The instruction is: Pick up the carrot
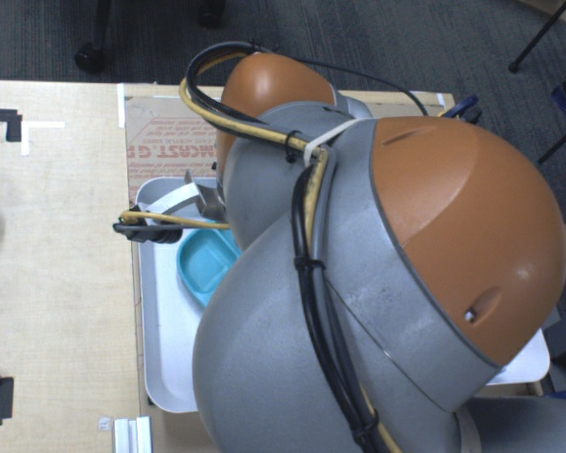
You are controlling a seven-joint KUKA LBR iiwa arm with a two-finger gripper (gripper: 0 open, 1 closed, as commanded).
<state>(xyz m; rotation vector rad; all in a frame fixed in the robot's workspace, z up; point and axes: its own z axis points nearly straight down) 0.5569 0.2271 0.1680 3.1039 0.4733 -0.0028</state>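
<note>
My grey arm (358, 291), with its orange caps, leans low over the white bin (158, 347) and covers most of it. The wrist end reaches down into the far left part of this bin. There a small piece of grey metal (204, 196) pokes out from under the arm. A light blue dish-like object (206, 262) lies in the bin right beside the arm, partly covered by it. What lies under the arm is hidden.
A yellow cable with a black end (132, 226) sticks out left over the bin's rim. Brown cardboard (165, 144) lies behind the bin. The wooden bench (57, 281) stretches to the left, with dark objects at its left edge.
</note>
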